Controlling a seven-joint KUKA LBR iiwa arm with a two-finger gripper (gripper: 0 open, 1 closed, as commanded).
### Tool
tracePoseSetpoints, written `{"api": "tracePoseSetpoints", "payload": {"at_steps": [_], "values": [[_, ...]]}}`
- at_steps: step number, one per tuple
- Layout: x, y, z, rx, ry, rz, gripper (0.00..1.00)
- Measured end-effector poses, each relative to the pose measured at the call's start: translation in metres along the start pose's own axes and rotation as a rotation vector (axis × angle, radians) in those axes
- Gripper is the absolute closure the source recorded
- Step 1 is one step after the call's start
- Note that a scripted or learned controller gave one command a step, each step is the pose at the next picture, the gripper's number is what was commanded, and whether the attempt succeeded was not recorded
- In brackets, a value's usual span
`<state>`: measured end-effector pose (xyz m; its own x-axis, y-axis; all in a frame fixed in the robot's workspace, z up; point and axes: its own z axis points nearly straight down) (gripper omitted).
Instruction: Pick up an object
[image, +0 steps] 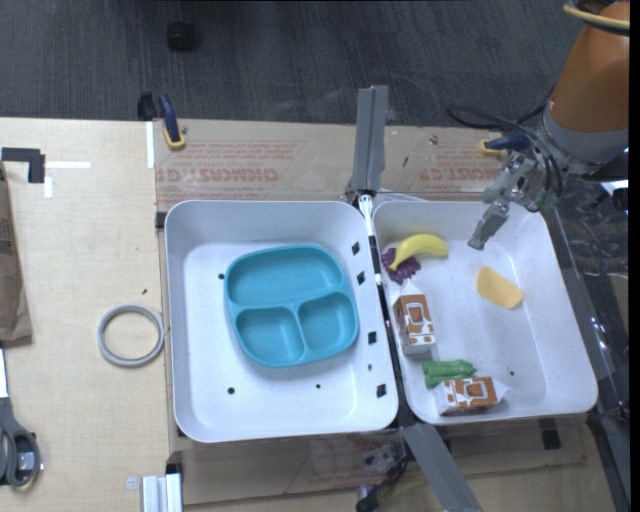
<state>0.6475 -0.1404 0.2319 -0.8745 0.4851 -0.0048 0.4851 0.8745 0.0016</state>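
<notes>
Grey arm with orange band enters at about 2 o'clock of the view; its two-finger gripper (487, 232) hangs over the upper part of the right-hand shallow white bin (565, 330), near that bin's 12 o'clock rim. Cannot tell how the tool is set: one dark finger-like part points down and to the left, the rest is lost in cables and blur, and nothing is seen pinched in it. Candidate objects all lie in the right bin: curved yellow plastic banana (420, 247) at the bin's 10 o'clock, touching a small purple piece (390, 258) beside the dividing wall; pale yellow wedge-shaped block (499, 288) near the bin's centre, at roughly 5 o'clock from the gripper and the nearest item to it; small orange-and-white printed carton (415, 322) at 9 o'clock along the left wall; green plastic toy piece (447, 371) and a second orange-and-white carton (469, 394) touching each other at 7 o'clock. Left-hand white bin (190, 300) holds a teal three-compartment plastic tray (290, 305). Progress, judged: nothing grasped or lifted; all objects rest on the bin floor. Left to do: descend on a target, close, lift.
</notes>
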Motion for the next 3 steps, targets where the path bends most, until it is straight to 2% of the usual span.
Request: {"api": "tracePoseSetpoints", "payload": {"at_steps": [1, 2, 3], "values": [[-0.006, -0.063, 0.093, 0.002, 0.003, 0.053, 0.0], [-0.019, -0.072, 0.124, 0.0, 0.002, -0.212, 0.0], [-0.026, -0.056, 0.044, -0.001, -0.002, -0.516, 0.0]]}}
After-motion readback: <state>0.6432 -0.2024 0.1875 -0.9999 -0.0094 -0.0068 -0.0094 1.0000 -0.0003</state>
